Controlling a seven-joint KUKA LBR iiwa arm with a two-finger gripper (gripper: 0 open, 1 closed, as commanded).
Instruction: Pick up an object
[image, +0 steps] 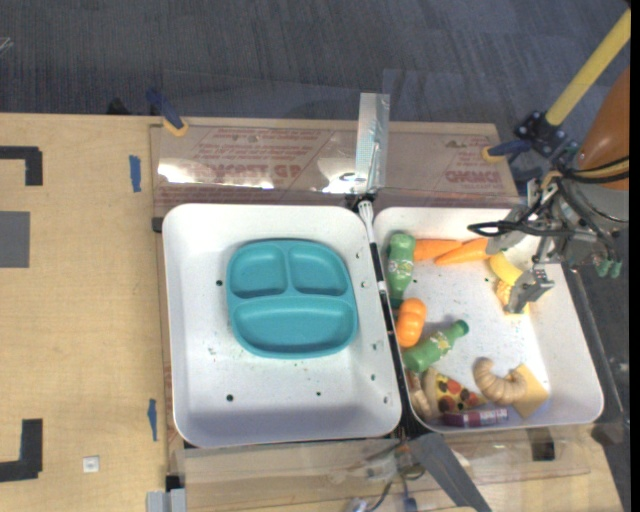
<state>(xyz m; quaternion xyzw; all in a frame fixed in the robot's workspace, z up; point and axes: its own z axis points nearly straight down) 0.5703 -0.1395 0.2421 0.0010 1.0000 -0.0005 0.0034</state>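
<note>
you risk a miss here: the gripper (528, 287) hangs over the yellow banana-like piece (503, 272), but the carrot (448, 250) lies just beside that piece and could get nudged or pinched too. you cannot tell whether the gripper is apart or together. left of the banana piece, the left bin (190, 400) holds a teal divided plate (291, 297). the right bin (575, 385) holds that piece, two green bottles (401, 262) and a small pumpkin (411, 322).

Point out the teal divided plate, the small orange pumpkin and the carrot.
teal divided plate (291, 325): camera view, on its large lower compartment.
small orange pumpkin (411, 323): camera view, on its rounded top.
carrot (437, 247): camera view, on its thick middle.
</note>
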